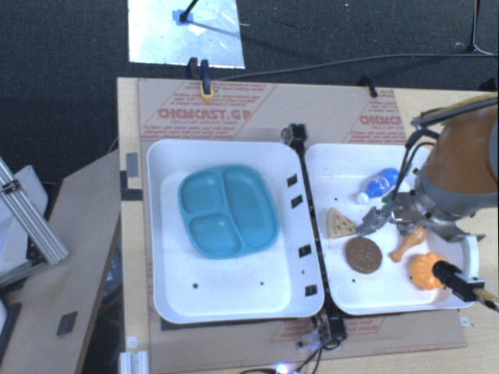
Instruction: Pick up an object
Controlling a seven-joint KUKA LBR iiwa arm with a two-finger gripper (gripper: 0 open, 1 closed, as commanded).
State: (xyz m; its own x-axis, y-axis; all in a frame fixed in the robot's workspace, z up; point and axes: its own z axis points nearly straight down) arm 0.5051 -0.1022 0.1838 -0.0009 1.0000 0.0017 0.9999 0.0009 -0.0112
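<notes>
your gripper (374, 220) hovers in the right bin (343, 298); i cannot tell its state. just beside it, the pizza slice (339, 224) points up-left, cookie (363, 255) below, drumstick (408, 244) right.

The desk (129, 232) is pale wood, covered by a brown sheet (257, 107) with red printed lettering. Two shallow white bins rest side by side on that sheet: the left bin (168, 287) and the right bin (331, 158), touching along their inner edges. A yellow-and-blue clamp (204, 80) grips the desk's far edge.
</notes>
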